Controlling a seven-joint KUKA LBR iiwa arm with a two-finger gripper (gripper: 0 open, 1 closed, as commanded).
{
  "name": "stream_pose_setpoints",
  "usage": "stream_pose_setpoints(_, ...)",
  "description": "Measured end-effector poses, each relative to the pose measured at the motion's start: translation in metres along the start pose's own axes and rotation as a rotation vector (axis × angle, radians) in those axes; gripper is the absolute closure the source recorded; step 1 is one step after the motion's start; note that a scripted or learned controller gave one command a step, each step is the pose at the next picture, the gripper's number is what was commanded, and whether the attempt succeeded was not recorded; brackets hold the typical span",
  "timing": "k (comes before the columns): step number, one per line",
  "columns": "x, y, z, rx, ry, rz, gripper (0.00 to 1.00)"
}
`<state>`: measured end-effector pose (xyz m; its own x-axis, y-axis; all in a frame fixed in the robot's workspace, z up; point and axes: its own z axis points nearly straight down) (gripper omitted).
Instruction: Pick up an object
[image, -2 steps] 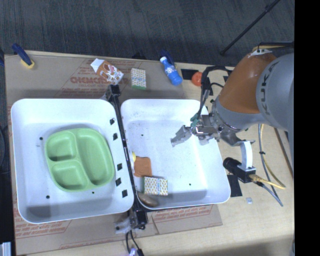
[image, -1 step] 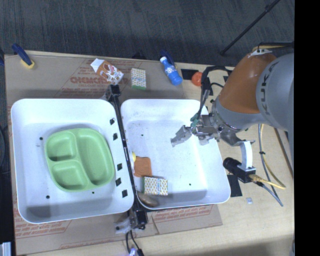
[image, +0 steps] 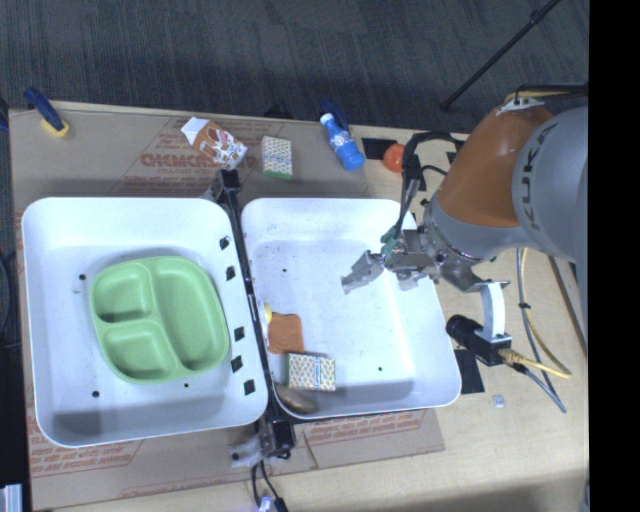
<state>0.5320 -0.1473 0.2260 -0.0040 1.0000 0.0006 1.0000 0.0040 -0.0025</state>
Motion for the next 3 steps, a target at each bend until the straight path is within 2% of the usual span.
stream_pose_setpoints(3, 0.0000, 0.0000, 0.0000, 0.000, 0.000, 0.000, 0.00)
